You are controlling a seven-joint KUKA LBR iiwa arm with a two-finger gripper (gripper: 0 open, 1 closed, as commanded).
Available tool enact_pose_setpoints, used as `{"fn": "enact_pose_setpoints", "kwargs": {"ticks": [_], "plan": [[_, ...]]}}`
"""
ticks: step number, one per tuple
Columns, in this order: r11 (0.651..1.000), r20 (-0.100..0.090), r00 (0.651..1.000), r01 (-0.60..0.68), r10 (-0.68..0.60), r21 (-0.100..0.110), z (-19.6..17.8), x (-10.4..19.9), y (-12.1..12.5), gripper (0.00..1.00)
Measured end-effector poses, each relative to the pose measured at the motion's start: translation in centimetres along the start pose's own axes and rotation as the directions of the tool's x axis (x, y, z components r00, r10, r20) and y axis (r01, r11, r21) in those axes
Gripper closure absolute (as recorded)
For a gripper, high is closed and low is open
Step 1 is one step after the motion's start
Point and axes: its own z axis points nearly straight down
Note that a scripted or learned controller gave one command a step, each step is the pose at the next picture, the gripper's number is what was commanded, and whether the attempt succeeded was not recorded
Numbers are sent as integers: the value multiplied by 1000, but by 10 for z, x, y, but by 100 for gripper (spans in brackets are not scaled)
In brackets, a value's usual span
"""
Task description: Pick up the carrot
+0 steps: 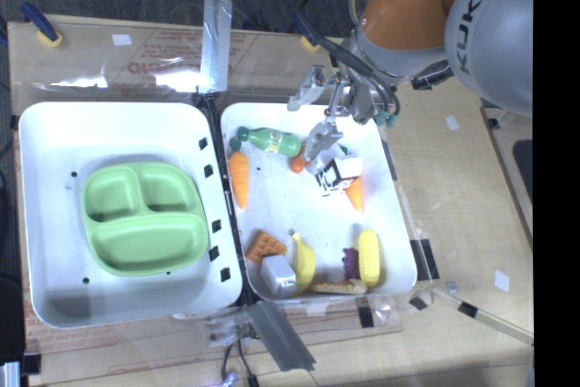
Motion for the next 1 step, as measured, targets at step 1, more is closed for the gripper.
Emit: {"fn": "enact_pose_setpoints", "kwargs": {"ticks": [1], "plan": [[999,-2,999,-36,36,1,44,68,-72,0]]}}
